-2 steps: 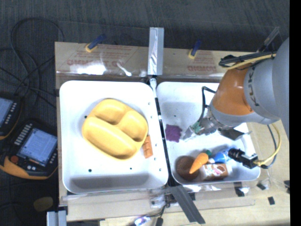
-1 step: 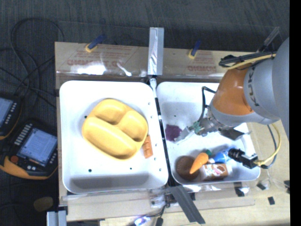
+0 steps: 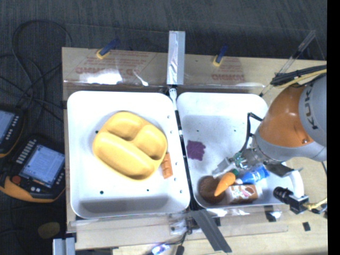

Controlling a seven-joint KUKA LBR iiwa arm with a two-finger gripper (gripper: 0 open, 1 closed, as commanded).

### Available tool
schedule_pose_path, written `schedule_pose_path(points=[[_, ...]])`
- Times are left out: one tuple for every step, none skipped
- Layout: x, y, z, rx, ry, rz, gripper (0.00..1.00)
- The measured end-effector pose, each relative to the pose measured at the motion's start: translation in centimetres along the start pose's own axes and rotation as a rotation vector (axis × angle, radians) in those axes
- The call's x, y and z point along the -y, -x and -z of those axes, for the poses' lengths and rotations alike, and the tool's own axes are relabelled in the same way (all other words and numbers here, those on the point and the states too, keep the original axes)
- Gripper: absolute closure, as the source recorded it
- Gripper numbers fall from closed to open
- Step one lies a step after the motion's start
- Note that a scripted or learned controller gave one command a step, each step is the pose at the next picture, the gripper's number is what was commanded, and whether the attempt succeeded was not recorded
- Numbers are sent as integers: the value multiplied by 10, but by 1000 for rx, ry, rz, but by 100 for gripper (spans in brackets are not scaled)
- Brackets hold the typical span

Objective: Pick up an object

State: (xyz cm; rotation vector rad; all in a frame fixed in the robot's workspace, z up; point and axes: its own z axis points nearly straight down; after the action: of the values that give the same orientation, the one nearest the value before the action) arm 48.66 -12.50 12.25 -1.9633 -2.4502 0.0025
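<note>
Several objects cluster at 6 o'clock in the right bin (image 3: 223, 110): orange carrot (image 3: 225, 181), brown round item (image 3: 209, 189), jar (image 3: 243, 193). Tool (image 3: 240, 162) sits just above them at 12 o'clock; finger state cannot be told. Purple patch (image 3: 195, 150) lies beyond; yellow bread-shaped object (image 3: 129, 144) occupies left bin (image 3: 85, 110).

The grey arm (image 3: 297, 126) reaches in from the right, its wrist bent down low.
</note>
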Motion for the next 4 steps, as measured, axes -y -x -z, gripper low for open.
schedule_pose_path(points=[[-2, -25, 44, 1, 0, 191, 0], [-2, -1, -31, 5, 15, 50, 0], [-3, -1, -22, 5, 17, 50, 100], [-3, -1, -22, 6, 17, 49, 0]])
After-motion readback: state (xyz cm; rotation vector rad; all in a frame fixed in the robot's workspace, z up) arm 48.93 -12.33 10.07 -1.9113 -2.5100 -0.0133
